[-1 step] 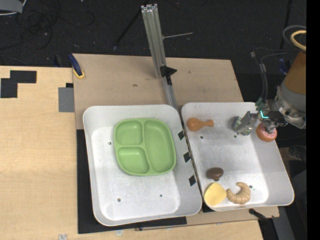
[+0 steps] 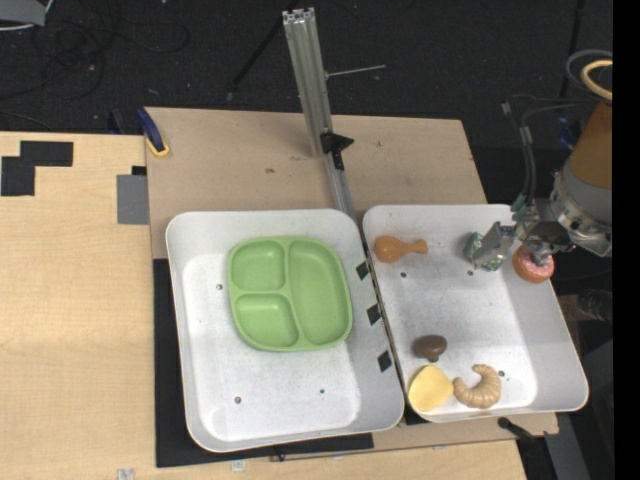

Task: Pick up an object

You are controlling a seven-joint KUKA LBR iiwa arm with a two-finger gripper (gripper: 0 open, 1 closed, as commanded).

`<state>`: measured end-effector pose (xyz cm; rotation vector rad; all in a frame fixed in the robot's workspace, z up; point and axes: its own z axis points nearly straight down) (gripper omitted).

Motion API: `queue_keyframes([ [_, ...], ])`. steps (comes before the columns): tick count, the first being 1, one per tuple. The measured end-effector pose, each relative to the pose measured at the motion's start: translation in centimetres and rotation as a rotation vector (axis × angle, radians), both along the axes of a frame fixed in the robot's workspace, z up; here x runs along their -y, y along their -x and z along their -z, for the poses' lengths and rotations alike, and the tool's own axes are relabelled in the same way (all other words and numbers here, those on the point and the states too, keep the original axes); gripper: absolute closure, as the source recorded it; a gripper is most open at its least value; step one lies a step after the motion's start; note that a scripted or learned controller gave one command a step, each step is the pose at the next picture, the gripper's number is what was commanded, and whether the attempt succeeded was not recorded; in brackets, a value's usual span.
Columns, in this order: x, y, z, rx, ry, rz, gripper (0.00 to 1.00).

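- Dark floor with loose cables is seen beyond the far edge of the tabletop (image 2: 70, 298), which is pale wood on the left and brown board under the bins.
- An upright metal post (image 2: 312, 93) is fixed at the far side, between the two bins.
- On the left, a white bin (image 2: 200, 388) is occupied by a green divided plate (image 2: 290, 294) with three compartments, laid flat toward the bin's far right part.
- Just beside it on the right, a second white bin (image 2: 545, 358) is seen.
- An orange drumstick-shaped toy (image 2: 399, 249) is placed at this bin's far left corner.
- A small brown rounded object (image 2: 431, 347) is found near the middle of the near half.
- A yellow wedge-shaped object (image 2: 431, 389) is set at the near left corner, just beside a tan croissant-shaped toy (image 2: 478, 386) on its right.
- The hand (image 2: 489, 250) is held over the far right part of the right bin; whether its fingers are spread or pressed together cannot be told.
- A red rounded object (image 2: 533, 265) is seen at the bin's right rim, just right of the hand and close under the wrist.
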<state>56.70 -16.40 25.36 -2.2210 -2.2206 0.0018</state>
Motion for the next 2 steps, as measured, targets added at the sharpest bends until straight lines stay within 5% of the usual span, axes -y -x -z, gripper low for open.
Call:
queue_keyframes([
  [2,0.3,-0.3,9.1,-0.006,-0.002,0.001,0.00],
])
